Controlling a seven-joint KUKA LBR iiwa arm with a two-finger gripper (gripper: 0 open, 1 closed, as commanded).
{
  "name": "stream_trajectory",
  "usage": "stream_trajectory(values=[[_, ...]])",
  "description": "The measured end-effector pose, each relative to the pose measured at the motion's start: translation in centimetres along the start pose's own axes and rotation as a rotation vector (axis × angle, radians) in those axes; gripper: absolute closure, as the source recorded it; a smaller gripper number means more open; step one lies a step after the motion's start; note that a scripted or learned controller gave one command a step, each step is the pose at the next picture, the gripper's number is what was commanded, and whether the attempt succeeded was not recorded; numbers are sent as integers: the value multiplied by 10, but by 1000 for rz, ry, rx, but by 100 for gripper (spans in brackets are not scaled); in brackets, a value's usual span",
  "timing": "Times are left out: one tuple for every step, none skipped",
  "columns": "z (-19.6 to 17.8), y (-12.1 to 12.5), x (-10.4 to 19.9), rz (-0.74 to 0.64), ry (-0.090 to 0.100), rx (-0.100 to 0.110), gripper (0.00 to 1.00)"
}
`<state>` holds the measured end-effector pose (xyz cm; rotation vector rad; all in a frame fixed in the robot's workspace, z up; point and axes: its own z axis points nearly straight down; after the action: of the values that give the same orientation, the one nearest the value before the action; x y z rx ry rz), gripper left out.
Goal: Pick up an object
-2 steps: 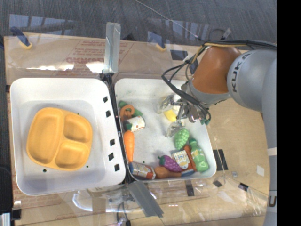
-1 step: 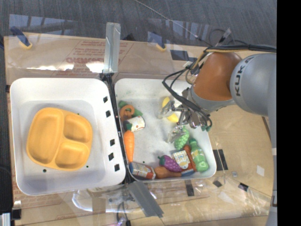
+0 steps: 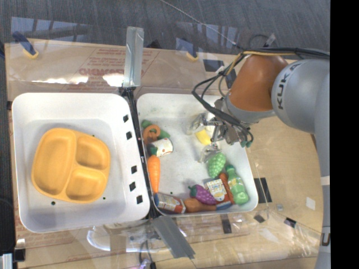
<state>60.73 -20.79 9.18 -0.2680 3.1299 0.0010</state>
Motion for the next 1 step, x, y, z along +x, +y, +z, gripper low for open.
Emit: stream_trajectory(values=[[2,4,20,-3,6,-3,0]])
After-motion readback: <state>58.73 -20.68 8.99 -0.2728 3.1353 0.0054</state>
